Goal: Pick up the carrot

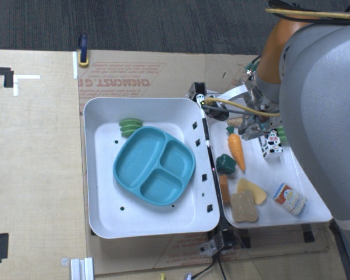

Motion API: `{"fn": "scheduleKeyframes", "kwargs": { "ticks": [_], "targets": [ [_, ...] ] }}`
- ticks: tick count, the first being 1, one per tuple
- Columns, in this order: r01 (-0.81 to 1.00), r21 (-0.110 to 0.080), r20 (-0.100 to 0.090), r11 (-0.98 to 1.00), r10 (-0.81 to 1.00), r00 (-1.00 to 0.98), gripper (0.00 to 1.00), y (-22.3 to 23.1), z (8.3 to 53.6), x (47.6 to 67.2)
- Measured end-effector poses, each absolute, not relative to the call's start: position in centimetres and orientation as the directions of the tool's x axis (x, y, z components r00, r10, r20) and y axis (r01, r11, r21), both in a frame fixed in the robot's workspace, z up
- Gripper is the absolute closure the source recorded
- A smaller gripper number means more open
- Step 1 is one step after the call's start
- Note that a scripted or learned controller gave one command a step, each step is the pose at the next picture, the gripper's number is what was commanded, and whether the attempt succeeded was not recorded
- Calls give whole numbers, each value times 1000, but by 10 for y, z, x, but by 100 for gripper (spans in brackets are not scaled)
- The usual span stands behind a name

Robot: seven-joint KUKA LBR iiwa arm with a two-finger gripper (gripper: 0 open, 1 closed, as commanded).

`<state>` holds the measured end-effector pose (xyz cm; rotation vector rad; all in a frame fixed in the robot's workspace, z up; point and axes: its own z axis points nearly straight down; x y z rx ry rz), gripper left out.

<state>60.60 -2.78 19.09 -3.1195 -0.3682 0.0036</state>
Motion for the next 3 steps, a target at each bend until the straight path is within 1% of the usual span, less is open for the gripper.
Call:
{"fn": "scheduleKeyframes", "kwargs": {
  "ticks": [1, 2, 3],
  "targets": [
    [197, -1, -3, -980, 197, 980, 100, 41, 191, 587],
    [195, 0, -2, -981, 195, 981, 0, 40, 191, 588],
    [193, -2, -5, -981, 193, 981, 0, 34, 191, 567]
  ]
}}
